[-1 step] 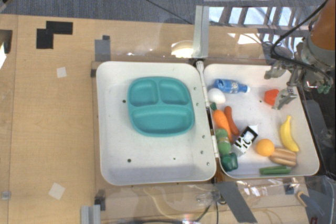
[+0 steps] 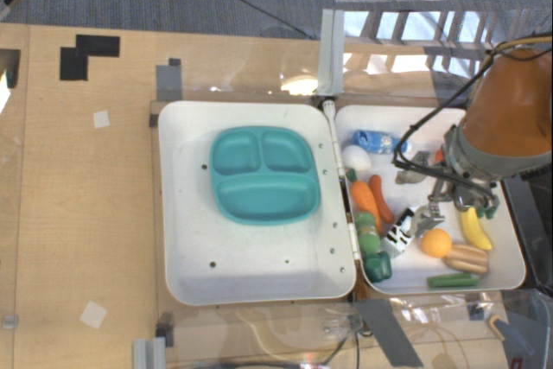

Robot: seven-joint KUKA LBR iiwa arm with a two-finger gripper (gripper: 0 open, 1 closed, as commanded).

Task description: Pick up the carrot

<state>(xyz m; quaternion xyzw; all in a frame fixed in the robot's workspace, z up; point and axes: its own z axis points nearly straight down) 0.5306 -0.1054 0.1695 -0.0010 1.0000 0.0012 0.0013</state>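
The carrot (image 2: pixel 364 198) lies at the left side of the right bin (image 2: pixel 515 272), tight among other toy food. The gripper (image 2: pixel 413 227) hangs just to its lower right, whether its jaws are apart I cannot tell; better to shift left and come down along the carrot's middle

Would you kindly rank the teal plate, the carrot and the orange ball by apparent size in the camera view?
1. Teal plate, by far the largest.
2. Carrot.
3. Orange ball, shorter than the carrot.
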